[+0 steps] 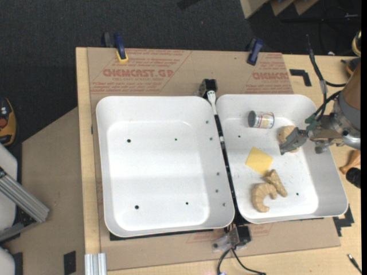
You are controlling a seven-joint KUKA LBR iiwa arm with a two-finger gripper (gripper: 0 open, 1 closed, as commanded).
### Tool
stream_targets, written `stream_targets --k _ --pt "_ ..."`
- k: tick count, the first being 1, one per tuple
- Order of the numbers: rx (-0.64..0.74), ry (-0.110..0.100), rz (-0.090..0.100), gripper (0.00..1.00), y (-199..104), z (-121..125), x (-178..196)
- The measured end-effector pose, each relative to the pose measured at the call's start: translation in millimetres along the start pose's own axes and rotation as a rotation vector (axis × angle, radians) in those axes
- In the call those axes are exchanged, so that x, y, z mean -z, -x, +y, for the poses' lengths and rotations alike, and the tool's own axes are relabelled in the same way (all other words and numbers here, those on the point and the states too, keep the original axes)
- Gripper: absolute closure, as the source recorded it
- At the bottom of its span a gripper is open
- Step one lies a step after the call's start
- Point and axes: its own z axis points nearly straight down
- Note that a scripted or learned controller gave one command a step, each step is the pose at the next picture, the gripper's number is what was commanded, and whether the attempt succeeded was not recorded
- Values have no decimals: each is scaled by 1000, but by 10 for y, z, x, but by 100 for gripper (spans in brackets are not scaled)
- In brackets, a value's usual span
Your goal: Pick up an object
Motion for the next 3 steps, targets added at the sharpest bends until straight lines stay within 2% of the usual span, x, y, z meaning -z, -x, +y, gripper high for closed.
stream_targets --k 1,2,3 --pt "7 18 -2 0 -484 -156 1516" --pt "1 6 -2 100 -461 -153 1541" --pt "4 19 -1 100 -761 -177 2850"
